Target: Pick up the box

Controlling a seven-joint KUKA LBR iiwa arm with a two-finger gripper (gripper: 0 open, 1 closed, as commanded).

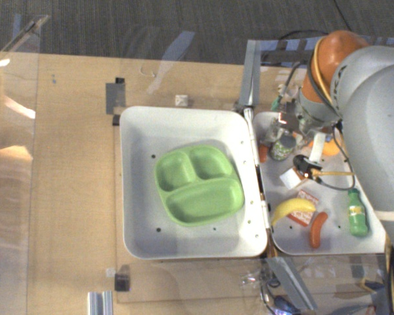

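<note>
Overhead, a pale wooden bench (59, 195) carries two white bins before dark carpet (151, 12). A green divided plate (199, 184) sits mid left bin (134, 176). The box (306, 207) lies near the right bin's (328, 245) front edge, touching a banana (291, 210) and a sausage (317, 230). The gripper (284, 136) hangs at the back-left corner; its grip cannot be told. The arm (374, 130) covers the right rim.

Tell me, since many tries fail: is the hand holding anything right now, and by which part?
It cannot be told. The hand is low in the right bin, apart from the box beside the banana.
</note>
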